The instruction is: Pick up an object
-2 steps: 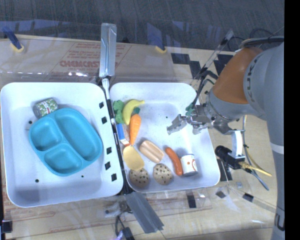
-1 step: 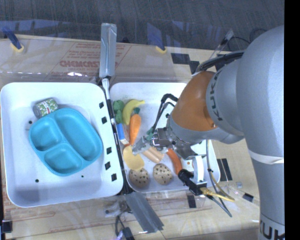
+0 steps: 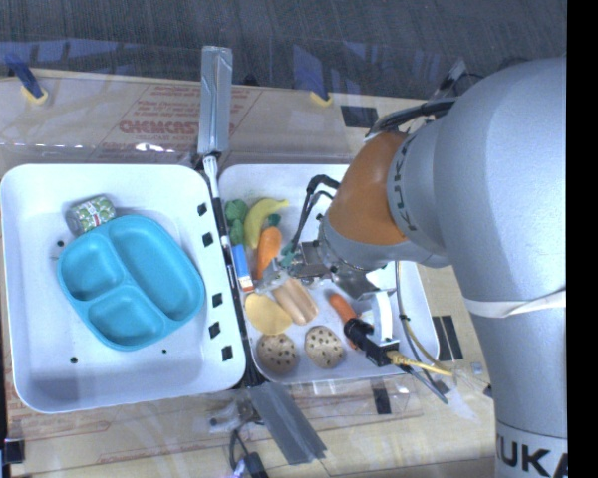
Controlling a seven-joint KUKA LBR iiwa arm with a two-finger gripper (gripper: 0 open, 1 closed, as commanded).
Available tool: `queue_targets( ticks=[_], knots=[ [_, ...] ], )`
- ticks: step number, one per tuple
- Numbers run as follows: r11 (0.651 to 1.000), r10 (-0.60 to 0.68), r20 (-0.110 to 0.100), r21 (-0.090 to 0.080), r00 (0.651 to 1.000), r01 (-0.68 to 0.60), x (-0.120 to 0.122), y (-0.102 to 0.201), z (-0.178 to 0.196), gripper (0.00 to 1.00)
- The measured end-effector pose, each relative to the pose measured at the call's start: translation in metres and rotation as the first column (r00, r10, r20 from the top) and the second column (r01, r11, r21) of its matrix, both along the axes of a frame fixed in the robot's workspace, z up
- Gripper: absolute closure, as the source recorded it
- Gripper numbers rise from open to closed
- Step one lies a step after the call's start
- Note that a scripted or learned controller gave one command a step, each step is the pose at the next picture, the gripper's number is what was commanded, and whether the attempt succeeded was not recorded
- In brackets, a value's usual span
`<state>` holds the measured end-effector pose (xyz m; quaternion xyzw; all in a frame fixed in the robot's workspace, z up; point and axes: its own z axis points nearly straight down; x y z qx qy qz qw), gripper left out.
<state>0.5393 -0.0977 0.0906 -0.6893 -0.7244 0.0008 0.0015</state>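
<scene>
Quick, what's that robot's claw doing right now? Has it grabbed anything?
Gripper: low over the toy food in the right bin, near the carrot; a grab cannot be told.

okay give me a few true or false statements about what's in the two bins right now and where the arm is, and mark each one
1. A blue divided plate lies in the left bin. True.
2. The banana lies in the left bin. False: it lies in the right bin, beside the carrot.
3. Two speckled cookies sit near the right bin's front edge. True.
4. The arm reaches over the left bin. False: it is over the right bin.
5. The plate is red. False: it is blue.
</scene>
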Motion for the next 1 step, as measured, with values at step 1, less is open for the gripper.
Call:
queue_targets(
  ticks=[1],
  knots=[
    [0.966,-0.257,0.003,-0.001,0.966,0.257,-0.0251,-0.0027,0.0944,0.00]
  ],
)
